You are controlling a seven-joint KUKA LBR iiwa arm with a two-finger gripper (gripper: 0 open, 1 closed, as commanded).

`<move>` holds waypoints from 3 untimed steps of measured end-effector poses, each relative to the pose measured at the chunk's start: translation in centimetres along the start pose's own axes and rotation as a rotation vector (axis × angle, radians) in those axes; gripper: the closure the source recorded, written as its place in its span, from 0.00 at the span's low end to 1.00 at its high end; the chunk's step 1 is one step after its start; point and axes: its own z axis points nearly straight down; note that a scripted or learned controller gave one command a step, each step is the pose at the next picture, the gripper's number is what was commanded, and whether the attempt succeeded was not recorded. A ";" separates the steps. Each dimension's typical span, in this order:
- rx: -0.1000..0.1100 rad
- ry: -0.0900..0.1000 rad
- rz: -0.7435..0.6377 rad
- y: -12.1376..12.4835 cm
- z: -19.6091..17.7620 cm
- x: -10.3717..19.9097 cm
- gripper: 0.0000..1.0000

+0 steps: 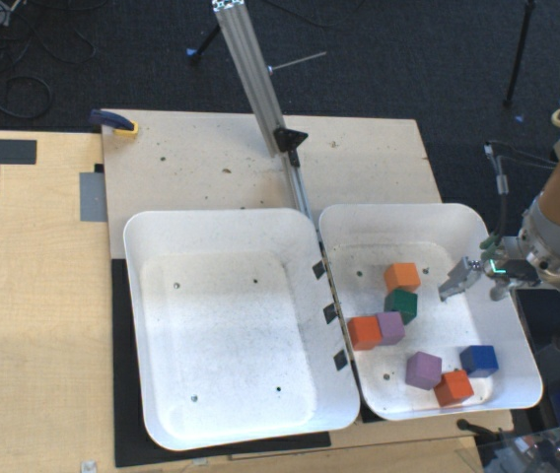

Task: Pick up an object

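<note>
Gripper sits over the right bin, near its right wall, arm coming in from the right edge. Can't tell its state from this angle; nothing visible in its grasp. All blocks lie in the right bin: orange block touching green block, then a purple block against another orange one by the divider. Lower right: purple, orange, blue block clustered. Left bin alongside on the bench.
</note>
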 end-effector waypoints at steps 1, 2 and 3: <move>-0.004 -0.001 0.003 0.0 -0.2 -0.1 0.00; 0.001 0.000 0.002 0.2 4.7 -1.0 0.00; 0.003 0.001 0.002 0.5 11.0 -1.1 0.00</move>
